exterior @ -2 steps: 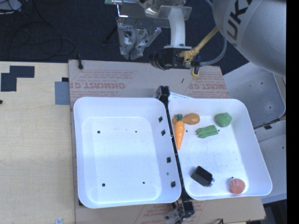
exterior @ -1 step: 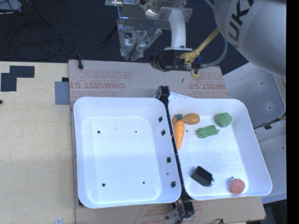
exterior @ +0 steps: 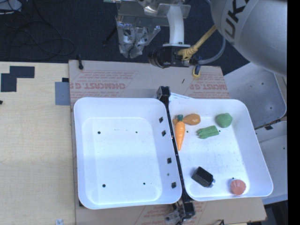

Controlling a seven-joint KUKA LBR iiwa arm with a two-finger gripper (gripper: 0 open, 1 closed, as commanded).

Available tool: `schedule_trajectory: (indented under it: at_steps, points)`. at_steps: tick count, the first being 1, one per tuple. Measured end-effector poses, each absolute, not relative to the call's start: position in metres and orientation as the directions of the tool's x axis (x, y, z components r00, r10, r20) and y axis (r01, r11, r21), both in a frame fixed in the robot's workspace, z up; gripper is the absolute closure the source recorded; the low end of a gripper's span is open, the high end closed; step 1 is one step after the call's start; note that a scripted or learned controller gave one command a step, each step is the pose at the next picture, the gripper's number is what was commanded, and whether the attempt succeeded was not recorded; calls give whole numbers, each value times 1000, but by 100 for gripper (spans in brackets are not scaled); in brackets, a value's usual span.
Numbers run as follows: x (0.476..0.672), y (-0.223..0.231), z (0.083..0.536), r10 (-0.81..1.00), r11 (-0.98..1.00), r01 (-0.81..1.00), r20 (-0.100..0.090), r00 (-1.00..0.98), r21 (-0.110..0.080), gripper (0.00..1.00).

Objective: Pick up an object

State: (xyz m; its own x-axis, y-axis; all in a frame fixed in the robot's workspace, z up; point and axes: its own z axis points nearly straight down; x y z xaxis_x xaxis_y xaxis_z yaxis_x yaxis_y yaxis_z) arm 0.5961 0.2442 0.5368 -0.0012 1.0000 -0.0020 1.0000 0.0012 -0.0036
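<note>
From my station I see the gripper (exterior: pixel 135 40) up at the top of the camera view, hanging over the dark floor beyond the far edge of the cardboard sheet (exterior: pixel 117 81), well away from both bins. I cannot tell from this angle how it is set; nothing hangs under it. The grey arm (exterior: pixel 248 18) fills the upper right corner. Everything I could pick lies in the right bin (exterior: pixel 255 139), all of it nearer to me and to the right of the tool. A toy carrot (exterior: pixel 179 134) lies lengthwise right against the divider between the bins, its green top pointing away from me. Touching its top end is an orange rounded piece (exterior: pixel 191 119). Further right sits a green elongated piece (exterior: pixel 207 132), and beyond that, near the far right corner, a green rounded piece (exterior: pixel 224 120). Toward the near side of the same bin I see a black block (exterior: pixel 203 177) lying tilted, and near the front right corner a pinkish-red round object (exterior: pixel 237 187), apart from the block. The left bin (exterior: pixel 79 144) sits just beside the right one, more directly below the tool in the view. The carrot and orange piece are the closest items to the gripper.
</note>
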Motion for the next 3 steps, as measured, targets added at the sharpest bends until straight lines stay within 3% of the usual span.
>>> schedule_trajectory:
  at_steps: [1, 2, 3]
  points:
    - [576, 243, 537, 1000, 3, 1000, -2, -3, -6, 100]
    - [632, 244, 538, 1000, 0, 1000, -1, 0, -1, 100]
    - [619, 243, 537, 1000, 1, 1000, -2, -1, -6, 100]
